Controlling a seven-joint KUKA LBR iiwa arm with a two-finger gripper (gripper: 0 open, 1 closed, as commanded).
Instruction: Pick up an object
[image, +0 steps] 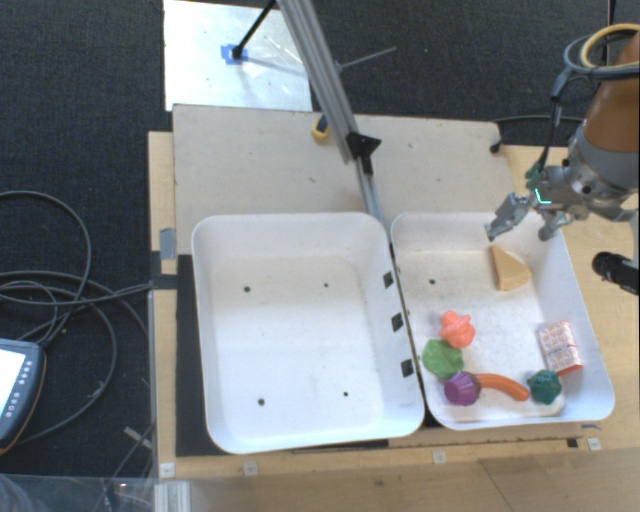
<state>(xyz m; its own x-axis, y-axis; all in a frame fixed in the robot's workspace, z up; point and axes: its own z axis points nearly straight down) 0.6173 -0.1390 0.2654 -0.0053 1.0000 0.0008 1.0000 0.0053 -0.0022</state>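
Camera view shows the end effector (527, 219), fingers spread and empty, above the yellow wedge (508, 269); descending off-centre could nudge it aside.

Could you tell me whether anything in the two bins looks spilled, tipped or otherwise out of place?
Nothing looks spilled or damaged. The toys all lie in the right bin: a cheese wedge apart near the gripper, the rest clustered at the near end. The left bin sits slightly askew to the bench.

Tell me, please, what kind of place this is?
Probably a robotics lab test bench: a grey arm's two-finger gripper hangs over two shallow white plastic bins, with small toy foods, like a tan wedge.
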